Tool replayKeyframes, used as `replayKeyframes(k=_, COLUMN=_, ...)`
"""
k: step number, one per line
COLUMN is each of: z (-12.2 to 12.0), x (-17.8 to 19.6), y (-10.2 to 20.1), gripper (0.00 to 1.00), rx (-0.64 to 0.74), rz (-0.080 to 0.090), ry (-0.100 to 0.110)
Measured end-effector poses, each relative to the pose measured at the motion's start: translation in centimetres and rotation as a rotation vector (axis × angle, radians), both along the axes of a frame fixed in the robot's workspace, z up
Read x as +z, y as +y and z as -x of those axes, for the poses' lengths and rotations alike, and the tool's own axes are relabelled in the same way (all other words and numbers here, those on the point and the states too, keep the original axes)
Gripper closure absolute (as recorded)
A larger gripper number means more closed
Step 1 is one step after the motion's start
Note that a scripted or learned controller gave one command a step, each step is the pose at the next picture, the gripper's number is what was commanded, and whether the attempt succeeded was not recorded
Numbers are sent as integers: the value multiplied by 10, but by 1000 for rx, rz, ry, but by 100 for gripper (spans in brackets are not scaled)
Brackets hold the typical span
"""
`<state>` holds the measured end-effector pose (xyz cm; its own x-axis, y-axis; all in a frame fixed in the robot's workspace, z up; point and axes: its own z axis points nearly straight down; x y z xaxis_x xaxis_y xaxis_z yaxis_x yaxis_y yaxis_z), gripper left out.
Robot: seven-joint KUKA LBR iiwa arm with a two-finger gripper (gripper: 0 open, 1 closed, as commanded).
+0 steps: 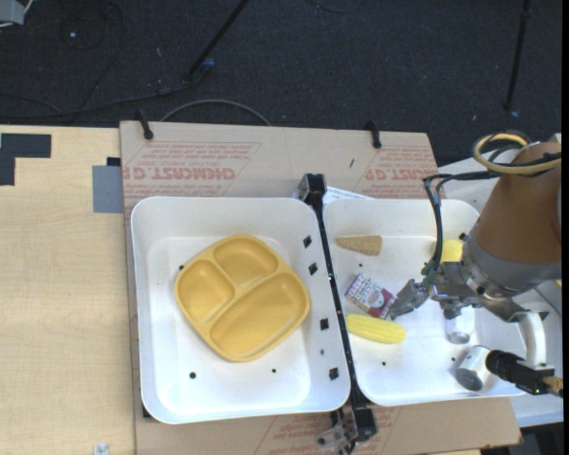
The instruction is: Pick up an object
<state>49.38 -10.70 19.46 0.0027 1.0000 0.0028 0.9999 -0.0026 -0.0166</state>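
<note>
Where the right bin [412, 391] comes nearest the camera, a yellow corn cob [376, 329] lies beside the divider, with a small printed packet [367, 293] just behind it. Reaching in from the right, the gripper [410, 298] hangs close to that packet; whether it is parted or closed I cannot tell. Farther back rests a tan wedge [358, 245]. Over in the left bin [161, 387] sits a yellow divided plate [243, 297].
</note>
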Motion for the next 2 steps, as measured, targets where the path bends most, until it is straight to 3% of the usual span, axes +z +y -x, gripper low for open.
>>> replayKeyframes(k=1, z=-3, x=6, y=0, gripper=0, rx=2, rz=1, ry=-12)
replayKeyframes(k=2, z=-8, x=-56, y=-2, gripper=0, rx=3, rz=1, ry=-8)
